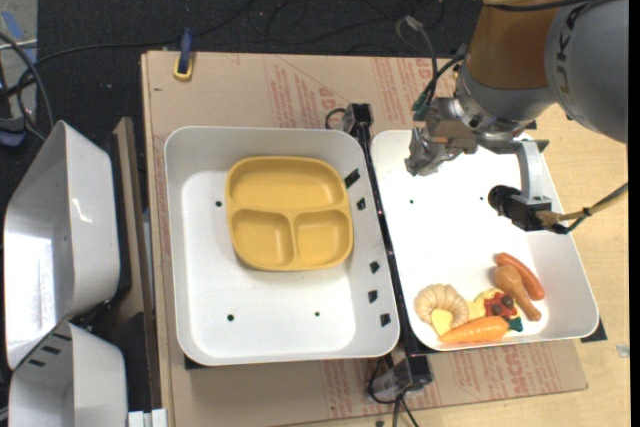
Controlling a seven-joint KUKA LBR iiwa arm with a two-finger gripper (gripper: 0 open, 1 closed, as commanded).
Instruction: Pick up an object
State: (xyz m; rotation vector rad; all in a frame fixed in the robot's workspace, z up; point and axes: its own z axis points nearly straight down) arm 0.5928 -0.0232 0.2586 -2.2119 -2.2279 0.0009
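From my feed, the arm (pixel 530 25) comes in from the right and hangs over the far part of the right bin (pixel 450 245). The gripper (pixel 428 158) sits near that bin's far left corner, close to the wall it shares with the left bin (pixel 200 305). I cannot make out whether it is released or clenched; the slant hides the tip, and I see nothing held in it.

The things I could pick are bunched in the near right corner of the right bin, well apart from the gripper. An orange carrot (pixel 475 331) lies nearest me, along the near wall. Just behind it at the left is a pale ridged piece (pixel 441 297) with a small yellow bit (pixel 442 320) against it. To the right, a red-orange sausage (pixel 521 275) lies at a slant beside a browner one (pixel 517 295), and they look to be touching. Small bits of mixed colour sit between these and the carrot, too small for me to name.

In the left bin a yellow plate (pixel 290 212) with three compartments lies flat, toward the far side.

Both bins rest side by side on the brown counter (pixel 280 85)
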